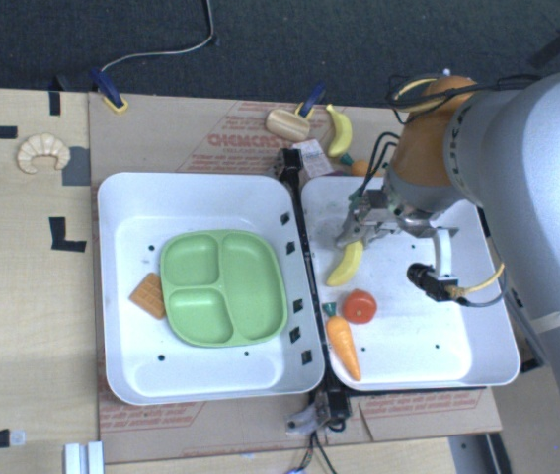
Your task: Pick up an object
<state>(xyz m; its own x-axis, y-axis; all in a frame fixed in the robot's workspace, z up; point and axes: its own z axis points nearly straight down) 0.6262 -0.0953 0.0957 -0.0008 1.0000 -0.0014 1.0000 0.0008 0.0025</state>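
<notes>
Though touching end effector (356, 227), banana (346, 263) below.

The arm (531, 215) came in from the right, its broad grey body filling the right side of the view and reaching leftward and down. An orange band (433, 146) wrapped it just above the wrist, with thin cables looping over the top of that band. Below the band the grey wrist tilted down and to the left, ending in the gripper (356, 231), which pointed low and leftward. A black fitting with a yellow cable hung from the wrist's lower side. The fingers were too small and dark to read apart.
</notes>
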